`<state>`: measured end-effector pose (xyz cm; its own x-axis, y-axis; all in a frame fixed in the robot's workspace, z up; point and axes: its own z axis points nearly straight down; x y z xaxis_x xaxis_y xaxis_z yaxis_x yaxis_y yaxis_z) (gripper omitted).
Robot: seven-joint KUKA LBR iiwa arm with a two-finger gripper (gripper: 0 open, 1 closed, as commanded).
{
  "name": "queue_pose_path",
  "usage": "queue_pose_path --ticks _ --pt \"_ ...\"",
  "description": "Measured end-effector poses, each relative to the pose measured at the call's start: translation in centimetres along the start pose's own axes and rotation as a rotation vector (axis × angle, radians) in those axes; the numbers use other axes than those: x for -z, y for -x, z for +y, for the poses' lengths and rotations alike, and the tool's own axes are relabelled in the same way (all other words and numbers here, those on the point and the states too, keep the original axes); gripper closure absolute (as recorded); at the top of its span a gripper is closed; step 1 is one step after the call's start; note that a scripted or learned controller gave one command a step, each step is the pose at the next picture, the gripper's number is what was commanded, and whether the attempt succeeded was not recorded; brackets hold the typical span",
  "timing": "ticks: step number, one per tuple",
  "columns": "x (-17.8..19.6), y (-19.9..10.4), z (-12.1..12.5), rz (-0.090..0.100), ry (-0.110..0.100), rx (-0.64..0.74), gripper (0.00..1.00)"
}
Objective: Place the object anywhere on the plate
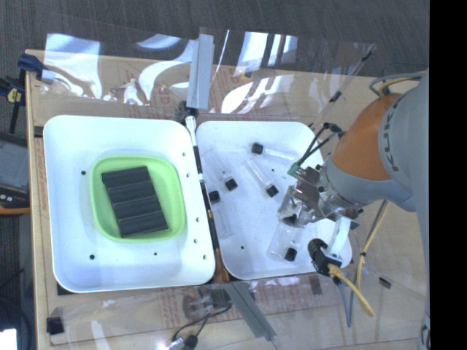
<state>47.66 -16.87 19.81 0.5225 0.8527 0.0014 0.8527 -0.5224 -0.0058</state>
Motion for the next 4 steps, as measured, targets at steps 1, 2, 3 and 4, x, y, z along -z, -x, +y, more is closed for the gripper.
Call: queue_pose_path --ticks 1,2,3,4 --pt "-0.7 -6.1 -1.6 -0.001 -0.002 0.084 1.0" --pt "-0.8 -14.5 -1.5 -0.003 0.002 0.27 1.0" --pt "-0.8 -18.7 -2.8 -0.003 0.003 0.352 1.0" --pt "-0.8 -18.7 -2.8 -0.003 0.003 0.352 0.0"
